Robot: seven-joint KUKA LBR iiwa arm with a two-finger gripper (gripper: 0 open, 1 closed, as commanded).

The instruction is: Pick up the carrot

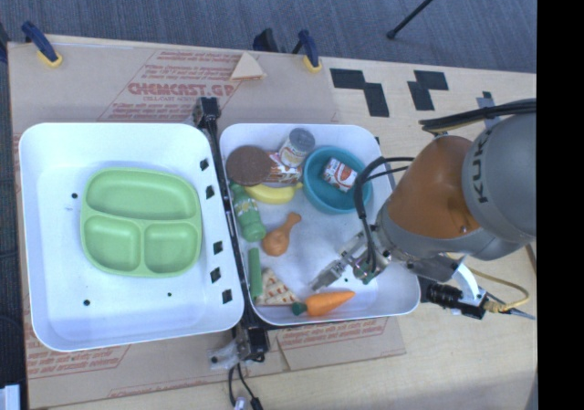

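Hovering low in the right bin [394,300], the jaws [342,268] sit just above the carrot [328,302], which lies at six o'clock against the front wall. Whether they're parted or closed, I cannot tell. Risk here: that wall crowds the carrot, so a finger could hit the rim, or nudge the waffle [274,289] at nine o'clock.

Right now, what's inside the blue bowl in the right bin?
Inside the round blue bowl lies a small white packet with red-brown print, tilted against the far side. Whatever sits beneath the packet is covered, and the print is too small to read.
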